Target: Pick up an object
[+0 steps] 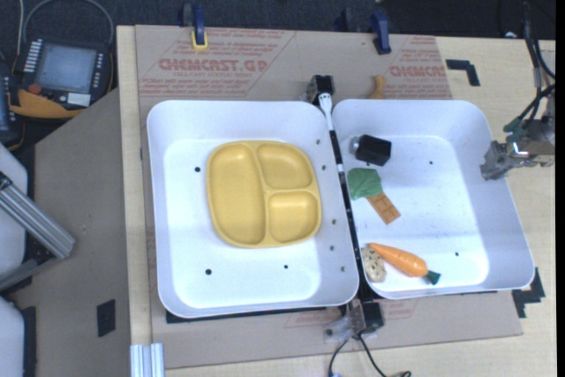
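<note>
**Clerk:** Gripper [505,156], first entry: grey, at the right edge of the bench, just outside the right bin's outer wall. Nothing sits between its fingers that I can make out; whether they stand apart or together, I cannot tell at this slant.

**Checker:** Noted. Now stock, largest down.

**Clerk:** Left bin [172,216], white, shallow. Right bin [472,216], same pattern, the two touching along their inner walls. Item three: yellow divided plate [262,192], three compartments, lying flat in the middle of the left bin.

**Checker:** And the right bin's contents?

**Clerk:** All along its left side, well apart from the gripper. Orange carrot [399,260] with a dark green end, lying near the front left corner. Green piece [364,183], possibly cloth or a toy leaf, halfway up the left wall. Black block [372,149] just behind it, with a small silver part on its left. Tan flat strip [384,207], touching the green piece's front edge. Smallest: a speckled beige lump [373,262], touching the carrot's left tip, in the corner.
</note>
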You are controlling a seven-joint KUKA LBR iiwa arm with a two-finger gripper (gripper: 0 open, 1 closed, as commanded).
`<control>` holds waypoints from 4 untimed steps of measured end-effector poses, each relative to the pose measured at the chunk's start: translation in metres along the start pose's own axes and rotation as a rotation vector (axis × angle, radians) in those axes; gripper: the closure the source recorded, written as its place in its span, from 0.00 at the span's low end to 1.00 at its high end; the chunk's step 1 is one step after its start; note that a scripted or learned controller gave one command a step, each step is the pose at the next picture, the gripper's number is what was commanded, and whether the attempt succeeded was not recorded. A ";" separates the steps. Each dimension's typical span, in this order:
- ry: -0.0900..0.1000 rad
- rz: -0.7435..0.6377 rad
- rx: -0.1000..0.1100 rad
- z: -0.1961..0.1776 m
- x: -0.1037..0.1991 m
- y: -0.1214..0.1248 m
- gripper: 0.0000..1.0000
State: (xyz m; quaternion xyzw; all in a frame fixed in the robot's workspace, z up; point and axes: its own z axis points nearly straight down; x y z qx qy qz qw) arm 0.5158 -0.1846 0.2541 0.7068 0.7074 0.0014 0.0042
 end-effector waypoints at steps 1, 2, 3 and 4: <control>0.007 -0.006 0.008 -0.005 0.055 -0.001 1.00; 0.007 -0.005 0.011 0.012 0.109 0.005 1.00; 0.007 -0.006 0.010 0.010 0.165 -0.001 1.00; 0.006 -0.006 0.007 0.008 0.226 0.002 1.00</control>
